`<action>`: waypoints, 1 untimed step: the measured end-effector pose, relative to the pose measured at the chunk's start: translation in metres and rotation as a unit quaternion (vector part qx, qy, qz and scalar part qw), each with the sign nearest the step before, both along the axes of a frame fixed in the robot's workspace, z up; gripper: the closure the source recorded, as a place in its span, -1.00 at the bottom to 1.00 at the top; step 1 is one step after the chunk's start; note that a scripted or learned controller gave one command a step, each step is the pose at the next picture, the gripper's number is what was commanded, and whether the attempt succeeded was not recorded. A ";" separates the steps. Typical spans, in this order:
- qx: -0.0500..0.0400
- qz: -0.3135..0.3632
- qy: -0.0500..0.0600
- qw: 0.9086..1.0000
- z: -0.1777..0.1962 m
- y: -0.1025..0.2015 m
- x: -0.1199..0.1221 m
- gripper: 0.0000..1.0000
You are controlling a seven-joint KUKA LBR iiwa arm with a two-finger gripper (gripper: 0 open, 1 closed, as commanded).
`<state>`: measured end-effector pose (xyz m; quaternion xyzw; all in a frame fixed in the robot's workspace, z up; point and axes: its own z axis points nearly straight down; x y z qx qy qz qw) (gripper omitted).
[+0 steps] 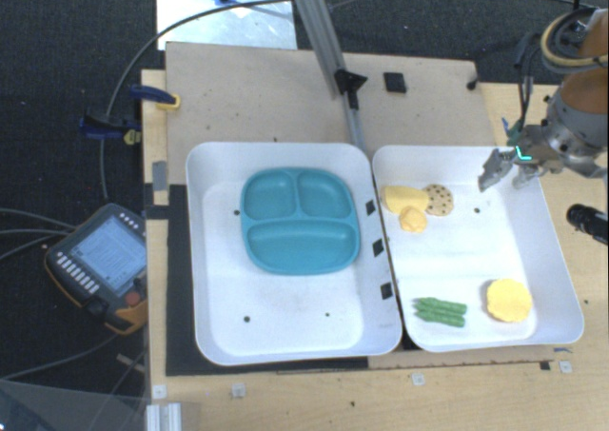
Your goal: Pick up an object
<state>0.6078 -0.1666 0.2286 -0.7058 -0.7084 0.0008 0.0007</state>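
The right bin (533, 229) holds a yellow wedge (403, 198), a speckled cookie (439, 199), a small yellow round piece (413, 221), green beans (441, 311) and a yellow disc (508, 301). My gripper (506, 170) hangs over the bin's upper right part, above and to the right of the cookie. Its two fingers stand spread apart and nothing lies between them. The arm's grey wrist with the orange band (576, 39) sits behind it at the right edge.
The left bin (219, 286) bears a blue divided plate (300, 220). A grey pole (319, 20) slants down to the gap between the bins. A handheld pendant (100, 263) lies off the bench at the left. Cables run along the back.
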 end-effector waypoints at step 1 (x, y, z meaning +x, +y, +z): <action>0.000 0.000 -0.002 1.000 0.002 0.000 0.001 -1.00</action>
